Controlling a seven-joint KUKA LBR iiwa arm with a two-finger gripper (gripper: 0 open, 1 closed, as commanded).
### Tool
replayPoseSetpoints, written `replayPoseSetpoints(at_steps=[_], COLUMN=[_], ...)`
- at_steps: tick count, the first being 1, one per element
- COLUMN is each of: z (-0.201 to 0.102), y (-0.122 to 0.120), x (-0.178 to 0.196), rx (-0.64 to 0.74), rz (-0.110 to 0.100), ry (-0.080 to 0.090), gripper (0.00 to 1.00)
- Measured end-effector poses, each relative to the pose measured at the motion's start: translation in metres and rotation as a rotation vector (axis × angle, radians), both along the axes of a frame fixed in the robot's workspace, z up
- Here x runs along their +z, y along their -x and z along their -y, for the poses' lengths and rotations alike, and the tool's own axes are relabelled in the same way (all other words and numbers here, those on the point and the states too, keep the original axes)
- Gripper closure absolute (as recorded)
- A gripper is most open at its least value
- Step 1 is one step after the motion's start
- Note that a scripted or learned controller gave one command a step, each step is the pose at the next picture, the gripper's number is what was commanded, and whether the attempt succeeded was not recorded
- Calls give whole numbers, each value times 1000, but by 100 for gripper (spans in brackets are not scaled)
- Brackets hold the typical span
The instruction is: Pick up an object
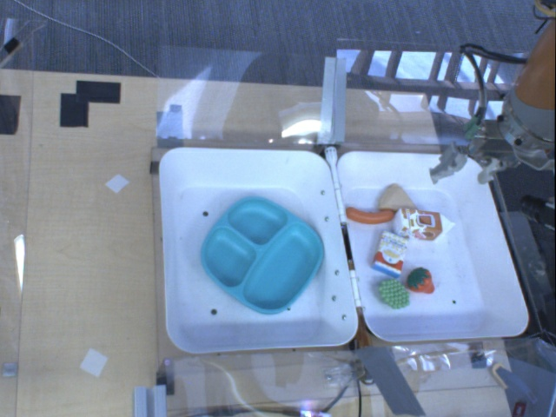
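My gripper (466, 165) hangs open over the far right corner of the right bin (486, 307), with nothing between its fingers. Below and left of it in that bin lie a tan bread piece (395, 196), an orange-red hot dog (370, 216), a white and orange carton (420, 225), a small juice box (391, 254), a green knobbly ball (393, 294) and a red strawberry (420, 280). The toys are bunched in the bin's left half, apart from the gripper.
The left bin (187, 320) holds a blue divided plate (262, 253). A metal post (334, 102) and a rail (417, 69) stand behind the bins. The right half of the right bin is bare white floor.
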State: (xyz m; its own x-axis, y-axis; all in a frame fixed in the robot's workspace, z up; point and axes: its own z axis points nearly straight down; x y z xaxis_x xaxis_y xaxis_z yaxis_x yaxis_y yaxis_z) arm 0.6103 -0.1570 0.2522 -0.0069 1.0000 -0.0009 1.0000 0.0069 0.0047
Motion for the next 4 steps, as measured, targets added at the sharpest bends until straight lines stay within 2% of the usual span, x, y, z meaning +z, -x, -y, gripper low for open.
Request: replayPoseSetpoints(at_steps=[1, 2, 3, 4], z=[-34, -62, -46, -20], y=[-9, -40, -51, 49], x=[-101, -49, -165, -117], rx=[328, 561, 538, 536], rz=[0, 3, -2, 2], ry=[1, 3, 2, 3], gripper=[0, 0, 0, 0])
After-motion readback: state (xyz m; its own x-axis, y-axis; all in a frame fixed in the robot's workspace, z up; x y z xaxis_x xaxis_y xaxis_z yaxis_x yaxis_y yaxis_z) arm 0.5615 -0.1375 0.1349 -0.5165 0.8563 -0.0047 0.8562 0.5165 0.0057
